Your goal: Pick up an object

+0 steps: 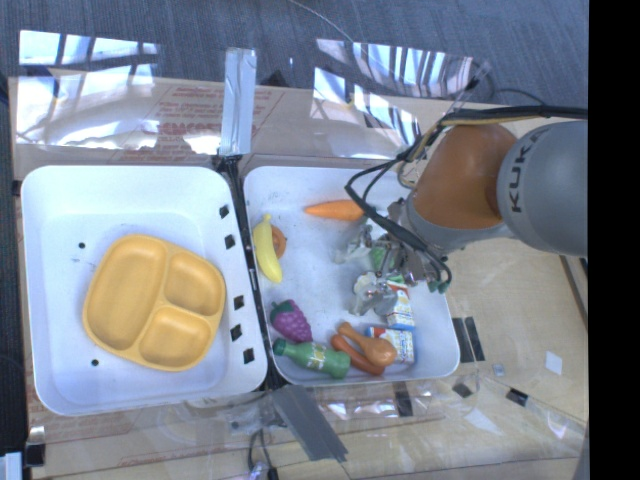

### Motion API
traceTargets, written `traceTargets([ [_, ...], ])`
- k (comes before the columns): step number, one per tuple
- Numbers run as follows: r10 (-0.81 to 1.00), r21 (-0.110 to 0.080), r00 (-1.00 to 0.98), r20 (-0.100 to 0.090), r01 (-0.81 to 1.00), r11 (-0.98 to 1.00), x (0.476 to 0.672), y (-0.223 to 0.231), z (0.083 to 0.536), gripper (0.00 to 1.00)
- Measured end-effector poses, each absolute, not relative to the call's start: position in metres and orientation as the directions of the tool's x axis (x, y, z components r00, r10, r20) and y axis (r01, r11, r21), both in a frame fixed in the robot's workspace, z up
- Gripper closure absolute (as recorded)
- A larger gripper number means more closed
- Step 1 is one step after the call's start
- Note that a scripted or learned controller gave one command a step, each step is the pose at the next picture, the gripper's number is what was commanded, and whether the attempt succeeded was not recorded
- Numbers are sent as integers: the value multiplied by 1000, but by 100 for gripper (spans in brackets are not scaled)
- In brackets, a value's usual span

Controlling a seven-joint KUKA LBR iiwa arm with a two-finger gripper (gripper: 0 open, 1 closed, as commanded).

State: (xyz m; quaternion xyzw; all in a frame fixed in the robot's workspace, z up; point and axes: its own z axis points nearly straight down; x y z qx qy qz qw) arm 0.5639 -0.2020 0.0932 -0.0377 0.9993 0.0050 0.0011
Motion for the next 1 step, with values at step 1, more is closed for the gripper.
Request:
traceTargets([
  [1,-191,-1,-982,-6,-191,982,659,-208,110,0],
])
